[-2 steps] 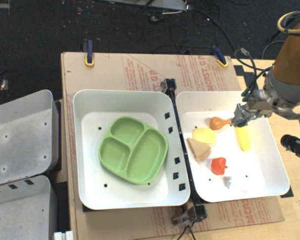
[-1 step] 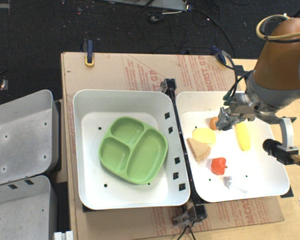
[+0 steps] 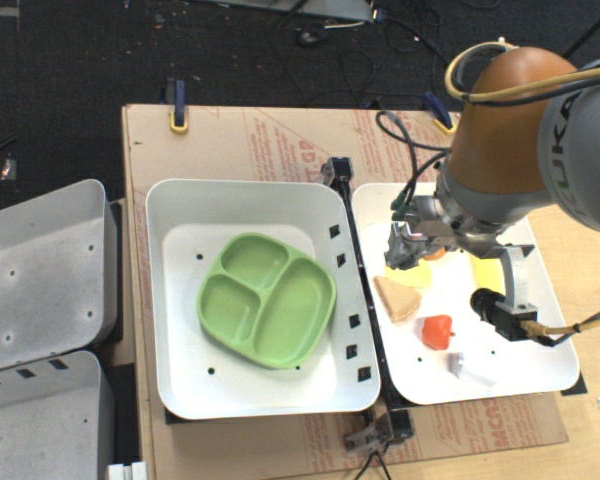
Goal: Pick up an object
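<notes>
Reaching in from the right of the camera view, the grey arm (image 3: 570, 148) is seen bent over the right bin (image 3: 550, 368), its orange band (image 3: 505, 128) bulking large above the wrist. The gripper (image 3: 408, 251) is held low over the bin's upper left part, close to the divider between the two bins. Whether the claw is open or closed cannot be told, as its tip is masked by the dark wrist hardware and cables (image 3: 405, 158). Nothing is clearly seen to be held.

Several small objects are scattered in the right bin. A tan wedge-shaped piece (image 3: 398, 299) is lying just below the gripper, near the bin's left wall. A yellow flat item (image 3: 416, 276) is partly hidden under the gripper, touching or just beside the tan wedge. A second yellow patch (image 3: 488, 269) is seen to the right, partly covered by the arm's hardware. A red object (image 3: 437, 332) is lying toward the bin's middle, below and to the right of the wedge. A small pale grey piece (image 3: 457, 365) is resting near the bin's front edge, just below the red object. A black fitting (image 3: 500, 313) with a cable is hung beside the red object on its right.

In the left bin (image 3: 180, 368), a green divided plate (image 3: 267, 299) with three compartments is lying flat, tilted diagonally, near the centre. Both bins are carried on a brown board (image 3: 260, 138), clamped at its far edge by a blue and yellow clamp (image 3: 179, 105).
</notes>
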`<state>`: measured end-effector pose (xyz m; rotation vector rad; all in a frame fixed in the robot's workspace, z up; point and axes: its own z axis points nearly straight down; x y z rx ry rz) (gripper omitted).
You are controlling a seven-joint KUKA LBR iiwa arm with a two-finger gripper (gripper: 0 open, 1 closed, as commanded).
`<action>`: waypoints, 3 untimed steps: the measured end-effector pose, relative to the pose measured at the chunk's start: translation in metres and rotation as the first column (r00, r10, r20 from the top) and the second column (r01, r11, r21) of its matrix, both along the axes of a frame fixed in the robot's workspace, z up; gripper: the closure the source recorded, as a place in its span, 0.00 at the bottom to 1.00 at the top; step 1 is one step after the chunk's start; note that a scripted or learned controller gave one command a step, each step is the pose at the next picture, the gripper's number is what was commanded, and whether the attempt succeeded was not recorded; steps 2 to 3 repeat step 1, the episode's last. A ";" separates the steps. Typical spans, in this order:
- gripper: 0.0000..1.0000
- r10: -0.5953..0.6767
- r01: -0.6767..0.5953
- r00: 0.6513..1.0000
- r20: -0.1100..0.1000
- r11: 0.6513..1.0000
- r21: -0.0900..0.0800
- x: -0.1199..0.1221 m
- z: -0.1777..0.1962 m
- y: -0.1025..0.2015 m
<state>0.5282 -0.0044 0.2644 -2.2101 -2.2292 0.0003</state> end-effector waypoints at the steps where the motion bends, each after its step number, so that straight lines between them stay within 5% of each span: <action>1: 1.00 -0.003 0.003 1.000 0.002 1.000 -0.001 -0.004 -0.001 0.053; 3: 1.00 -0.003 0.003 1.000 0.002 1.000 -0.001 -0.004 -0.001 0.053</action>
